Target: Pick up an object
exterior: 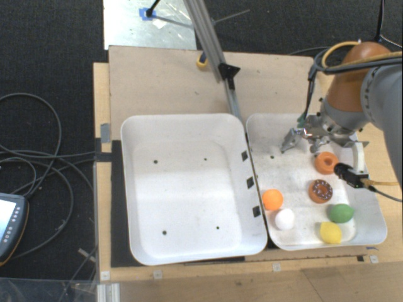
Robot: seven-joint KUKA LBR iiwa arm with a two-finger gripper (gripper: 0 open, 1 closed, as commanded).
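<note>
No readable writing or brand is seen on any item. The gripper (306,138) is positioned at the 12 o'clock end of the right bin (267,131), fingers spread and nothing pinched between them. An orange ring (325,162) lies just at its 4 o'clock; a chocolate doughnut (320,190), green ball (340,213), yellow lemon (330,232), white ball (285,219) and orange ball (272,199) are clustered toward 6 o'clock. Open floor is left at the bin's 10 o'clock, and the left bin (189,187) offers wide room

Arm (383,93): grey casing, orange band (352,74) above wrist; black and yellow cables (330,54) loop over it; metal gripper (301,137).
</note>
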